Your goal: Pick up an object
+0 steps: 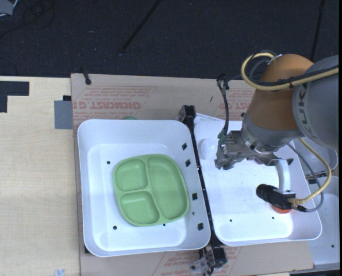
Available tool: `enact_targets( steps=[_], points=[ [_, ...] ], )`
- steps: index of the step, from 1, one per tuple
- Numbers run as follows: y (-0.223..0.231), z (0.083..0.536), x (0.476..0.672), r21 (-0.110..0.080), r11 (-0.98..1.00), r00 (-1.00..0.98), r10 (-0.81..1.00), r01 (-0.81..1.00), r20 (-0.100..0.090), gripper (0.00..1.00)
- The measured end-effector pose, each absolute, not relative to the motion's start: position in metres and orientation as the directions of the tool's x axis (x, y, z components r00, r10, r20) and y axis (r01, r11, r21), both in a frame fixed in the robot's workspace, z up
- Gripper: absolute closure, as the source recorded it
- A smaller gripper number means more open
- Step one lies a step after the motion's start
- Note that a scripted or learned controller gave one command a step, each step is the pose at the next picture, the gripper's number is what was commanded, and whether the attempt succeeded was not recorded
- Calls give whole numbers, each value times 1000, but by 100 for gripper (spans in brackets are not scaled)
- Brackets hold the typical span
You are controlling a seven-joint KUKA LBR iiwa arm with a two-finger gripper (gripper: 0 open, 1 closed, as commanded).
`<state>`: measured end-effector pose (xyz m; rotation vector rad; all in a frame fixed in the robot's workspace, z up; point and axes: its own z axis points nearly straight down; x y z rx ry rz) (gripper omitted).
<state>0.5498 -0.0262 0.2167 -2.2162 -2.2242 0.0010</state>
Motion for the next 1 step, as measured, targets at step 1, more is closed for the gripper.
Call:
enact_targets(
  steps=[1],
  points=[
    [28, 224, 546, -2, 5, -5, 1000, 1000, 2, 100]
  ],
)
